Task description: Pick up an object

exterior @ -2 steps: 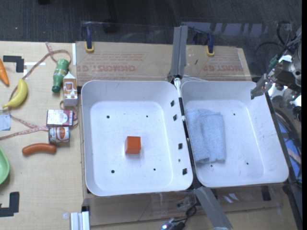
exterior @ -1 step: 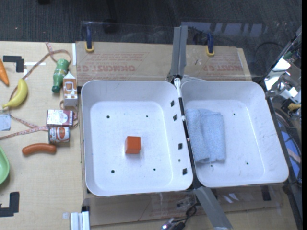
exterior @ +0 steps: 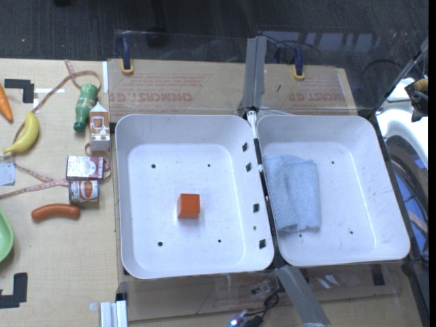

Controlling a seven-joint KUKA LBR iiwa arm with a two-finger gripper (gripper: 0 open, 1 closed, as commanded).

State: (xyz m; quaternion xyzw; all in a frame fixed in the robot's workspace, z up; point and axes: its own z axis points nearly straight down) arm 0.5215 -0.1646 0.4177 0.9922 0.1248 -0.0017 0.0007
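Observation:
A small orange cube (exterior: pixel 189 206) rests on the floor of the left white bin (exterior: pixel 136 251), a little below its middle. A folded pale blue cloth (exterior: pixel 292 192) lies in the right white bin (exterior: pixel 381 244), against its left side.
On the wooden bench left of the bins lie a banana (exterior: pixel 23 135), a carrot (exterior: pixel 5 103), a green bottle (exterior: pixel 84 103), a small carton (exterior: pixel 99 128), a can (exterior: pixel 84 191), a sausage (exterior: pixel 55 212) and a tape measure (exterior: pixel 41 101). Cardboard (exterior: pixel 225 87) sits behind the bins.

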